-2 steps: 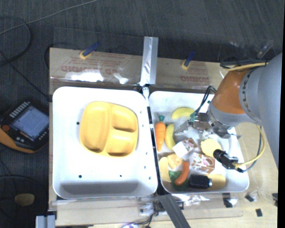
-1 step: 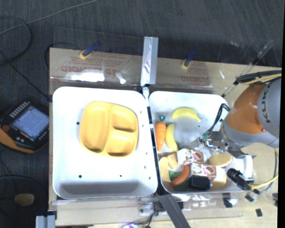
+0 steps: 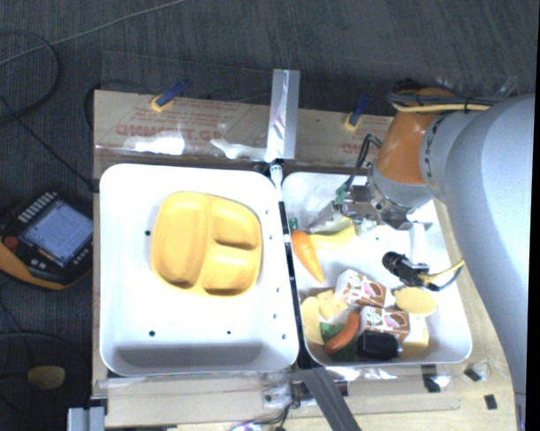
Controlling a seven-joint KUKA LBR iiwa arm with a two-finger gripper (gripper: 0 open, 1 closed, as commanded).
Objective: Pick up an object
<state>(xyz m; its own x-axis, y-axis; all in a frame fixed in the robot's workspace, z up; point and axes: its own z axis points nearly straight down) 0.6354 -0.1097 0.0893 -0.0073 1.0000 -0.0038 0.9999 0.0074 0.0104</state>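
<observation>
Toys crowded the right bin [image 3: 451,345]: an orange carrot [image 3: 307,254] at its nine o'clock side, two printed cartons [image 3: 377,307] near the centre, a yellow disc [image 3: 416,301] just beside them at three o'clock, and a red-and-green sausage shape [image 3: 341,332] towards six o'clock. The gripper [image 3: 357,207] hung over the bin's twelve o'clock end, above a pale yellow banana-like piece [image 3: 336,227]; whether it was clenched or released I cannot tell. A yellow divided tray [image 3: 206,242] lay in the left bin [image 3: 124,338].
</observation>
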